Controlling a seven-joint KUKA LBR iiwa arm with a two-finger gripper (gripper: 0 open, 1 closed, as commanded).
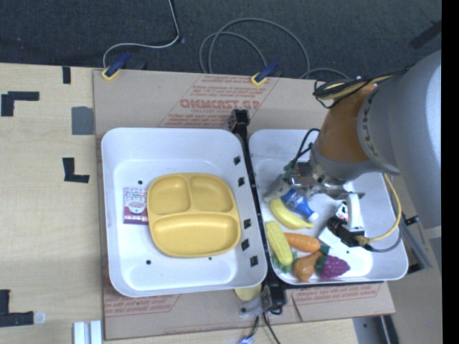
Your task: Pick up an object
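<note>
- Camera view, nearest us: in the right bin [380, 267], along its near wall, we see purple grapes [333, 266], a brown pear [305, 266], a carrot [303, 242] and a corn cob [279, 243].
- Just behind them lies a curved yellow banana [289, 214], touching a blue-and-white object [300, 205] under the wrist.
- We see the gripper [294, 185] low over that object; whether it is apart or closed, we cannot tell.
- Left bin [118, 192]: a yellow divided plate [193, 214], a small card [134, 205] beside it.

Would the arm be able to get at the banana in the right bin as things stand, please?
Probably yes. The gripper hangs right over the banana in the right bin, with nothing lying on top of it. The corn and carrot crowd its near side, which may hinder a clean grasp.
</note>
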